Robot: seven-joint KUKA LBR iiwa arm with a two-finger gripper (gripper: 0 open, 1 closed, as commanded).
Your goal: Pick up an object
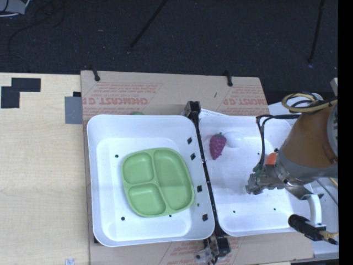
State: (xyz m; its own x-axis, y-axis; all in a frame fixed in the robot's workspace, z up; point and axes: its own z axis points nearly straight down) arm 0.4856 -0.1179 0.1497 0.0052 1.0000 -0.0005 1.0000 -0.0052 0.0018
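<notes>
A purple bunch of toy grapes [217,145] lies in the right bin [237,225], near its far left corner. A small orange object [270,159] shows beside the arm's wrist, partly hidden by it. My gripper [257,185] hangs low over the right half of the right bin, well to the right of the grapes and just below the orange object. Nothing is visible between its fingertips, and the arm's body hides much of the area behind it.
The left bin [105,148] holds a green divided plate [157,182] with three compartments. A black hinge strip [201,170] runs between the two bins. Cardboard [165,95] lies under both bins, on a wooden bench top [38,175].
</notes>
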